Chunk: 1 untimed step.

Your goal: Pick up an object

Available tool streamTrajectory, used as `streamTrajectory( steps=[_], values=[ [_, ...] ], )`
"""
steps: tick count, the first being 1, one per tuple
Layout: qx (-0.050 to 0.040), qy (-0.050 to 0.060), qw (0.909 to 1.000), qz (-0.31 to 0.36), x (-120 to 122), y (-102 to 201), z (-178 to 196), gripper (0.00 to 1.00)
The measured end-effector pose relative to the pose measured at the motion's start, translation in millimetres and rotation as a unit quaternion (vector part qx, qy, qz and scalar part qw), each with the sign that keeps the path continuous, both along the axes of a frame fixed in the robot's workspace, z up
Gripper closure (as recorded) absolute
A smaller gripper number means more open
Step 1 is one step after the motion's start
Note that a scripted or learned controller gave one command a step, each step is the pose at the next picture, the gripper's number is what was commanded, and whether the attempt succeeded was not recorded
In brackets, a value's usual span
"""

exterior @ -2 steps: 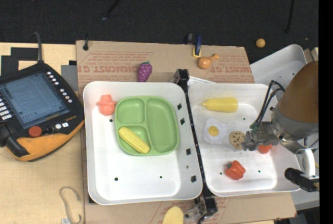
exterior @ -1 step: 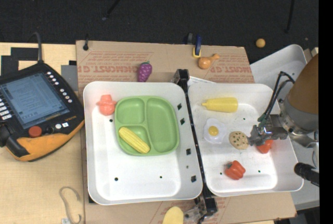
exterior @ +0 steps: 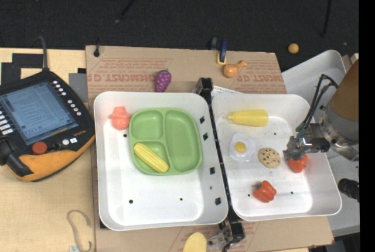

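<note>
Claw (exterior: 296, 154) low in right bin (exterior: 319, 201), at its right side, right on top of small red toy (exterior: 297, 164). Fingers hidden behind wrist hardware: open or shut, cannot tell. Red toy peeking out just below claw, touching or nearly. Cookie (exterior: 269, 157) just left of claw; red pepper (exterior: 265, 191) further down-left. Nearest target: red toy, straight underneath, no clear long axis.

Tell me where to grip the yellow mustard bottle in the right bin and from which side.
Grip the mustard bottle across its thick middle, coming straight down from above. It lies flat on its side, long axis running left to right, with bare bin floor in front and behind, so fingers likely fit on either side. Its tapered left tip looks too narrow.
</note>
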<state>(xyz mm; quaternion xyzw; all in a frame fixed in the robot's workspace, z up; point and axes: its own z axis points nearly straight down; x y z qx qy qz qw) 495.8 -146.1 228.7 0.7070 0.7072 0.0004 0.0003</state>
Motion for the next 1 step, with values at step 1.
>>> streamTrajectory(
  steps=[1],
  values=[
    [0.0009,0.001,1.0,0.002,33.9,47.0,-10.5,1.0]
  ],
)
